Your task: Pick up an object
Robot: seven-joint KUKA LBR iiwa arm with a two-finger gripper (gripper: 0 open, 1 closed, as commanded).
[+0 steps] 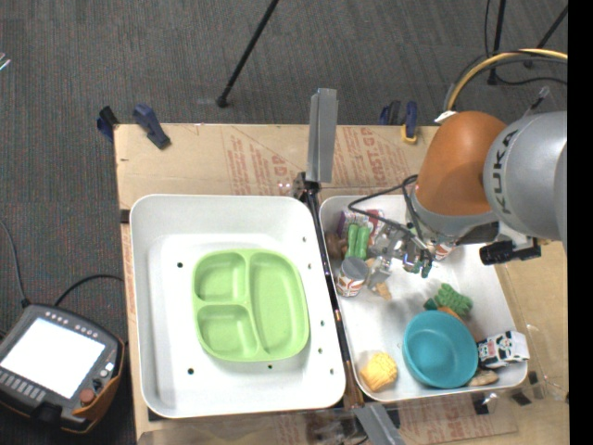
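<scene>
My gripper [397, 253] hangs low in the right bin [394, 327], near its upper left part, under the orange wrist band. Just left of it lie a green-and-brown item [358, 240] and a small grey cup-like object [352, 276]. A tan piece [378, 274] lies right under the fingertips. I see nothing clearly held. Further down the bin sit a teal bowl [440, 349], a yellow corn-like toy [378, 371], a green ridged toy [450, 298] and a black-and-white toy [500, 349].
The left bin [157, 248] holds a light green divided plate [250, 304]. A grey upright post [322, 137] stands between the bins at the back. A tablet [51, 364] lies on the floor at lower left. Blue clamps [148, 123] grip the bench's back edge.
</scene>
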